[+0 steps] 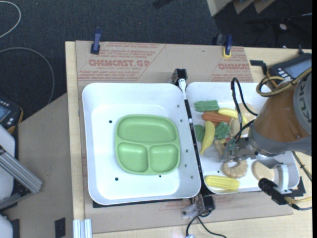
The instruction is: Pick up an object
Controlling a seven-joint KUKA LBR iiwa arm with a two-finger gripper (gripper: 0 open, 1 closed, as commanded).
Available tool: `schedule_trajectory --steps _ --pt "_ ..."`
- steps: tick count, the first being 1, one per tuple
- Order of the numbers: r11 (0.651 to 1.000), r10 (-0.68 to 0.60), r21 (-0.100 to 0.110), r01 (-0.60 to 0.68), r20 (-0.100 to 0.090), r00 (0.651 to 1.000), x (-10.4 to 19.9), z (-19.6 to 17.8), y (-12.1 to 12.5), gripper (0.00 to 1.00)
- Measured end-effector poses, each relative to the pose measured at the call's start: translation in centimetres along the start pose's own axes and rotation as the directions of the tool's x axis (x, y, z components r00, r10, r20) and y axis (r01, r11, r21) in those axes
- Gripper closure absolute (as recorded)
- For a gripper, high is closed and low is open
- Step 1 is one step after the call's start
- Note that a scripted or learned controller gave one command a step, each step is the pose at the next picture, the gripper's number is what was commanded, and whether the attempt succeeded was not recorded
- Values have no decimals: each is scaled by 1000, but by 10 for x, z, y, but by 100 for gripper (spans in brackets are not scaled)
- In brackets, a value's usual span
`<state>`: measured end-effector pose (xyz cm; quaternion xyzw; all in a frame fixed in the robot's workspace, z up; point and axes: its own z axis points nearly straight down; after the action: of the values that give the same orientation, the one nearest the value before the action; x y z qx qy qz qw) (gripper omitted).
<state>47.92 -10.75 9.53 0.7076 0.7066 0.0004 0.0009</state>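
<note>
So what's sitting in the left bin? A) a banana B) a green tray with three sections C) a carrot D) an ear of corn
B: the green tray with three sections lies alone in the left bin; the toy food is heaped in the right bin.

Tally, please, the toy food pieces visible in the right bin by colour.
Green: 3 (block, leafy piece, piece by the divider)
Yellow: 3 (banana, corn, piece)
Orange: 1 (carrot)
Tan: 2 (ring, round)
Total: 9
</note>
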Motion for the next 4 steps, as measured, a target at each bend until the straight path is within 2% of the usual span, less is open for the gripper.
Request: schedule_trajectory --steps 1,2,3,4 --pt "1000 -10 -8 10 -2 1000 67 -95 24 100" --pt "1000 -8 7 8 -4 1000 132 -89 -1 100" --pt "1000 -8 -5 8 -2 1000 171 -161 1 100" --pt "1000 -1 -12 0 -1 1000 135 -275 2 100"
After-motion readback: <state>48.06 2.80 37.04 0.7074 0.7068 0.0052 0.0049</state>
